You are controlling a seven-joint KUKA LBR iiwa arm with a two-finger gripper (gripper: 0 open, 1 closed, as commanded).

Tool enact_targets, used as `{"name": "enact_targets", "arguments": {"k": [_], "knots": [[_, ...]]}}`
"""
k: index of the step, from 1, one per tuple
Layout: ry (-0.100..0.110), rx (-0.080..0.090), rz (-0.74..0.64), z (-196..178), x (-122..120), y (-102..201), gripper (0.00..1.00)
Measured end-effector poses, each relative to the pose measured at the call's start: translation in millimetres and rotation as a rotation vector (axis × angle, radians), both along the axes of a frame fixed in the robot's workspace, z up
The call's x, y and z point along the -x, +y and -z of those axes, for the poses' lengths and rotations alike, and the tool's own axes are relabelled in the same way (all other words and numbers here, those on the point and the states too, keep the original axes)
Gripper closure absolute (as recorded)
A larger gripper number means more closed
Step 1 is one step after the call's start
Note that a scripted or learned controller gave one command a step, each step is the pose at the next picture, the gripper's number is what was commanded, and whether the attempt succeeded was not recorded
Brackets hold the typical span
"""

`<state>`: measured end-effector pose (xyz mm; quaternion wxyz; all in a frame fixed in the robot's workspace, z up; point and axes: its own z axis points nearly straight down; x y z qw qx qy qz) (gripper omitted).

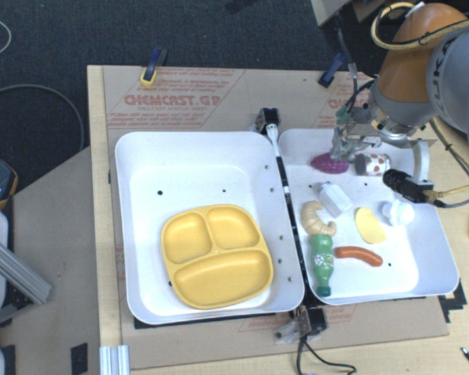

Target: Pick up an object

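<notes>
My gripper [345,148] hangs low over the back left of the right bin [434,268], under the grey arm with its orange band. A flat purple object [327,163] lies just below and to the left of the gripper tip, touching it or very close to it. Beside the gripper on the right sits a small white object with red spots [374,163]. Nothing is seen lifted off the bin floor.
The right bin also holds a white block [335,198], a croissant [318,218], a yellow piece [370,226], a small white item [396,212], a green bottle [321,261] and a sausage [359,255]. A yellow divided plate [216,254] lies in the left bin [141,209].
</notes>
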<state>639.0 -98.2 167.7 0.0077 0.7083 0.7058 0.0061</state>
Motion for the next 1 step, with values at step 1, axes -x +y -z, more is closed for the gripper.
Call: {"name": "enact_targets", "arguments": {"k": [1], "knots": [[-0.003,0.000,0.000,-10.4,-0.7,0.1,1.00]]}}
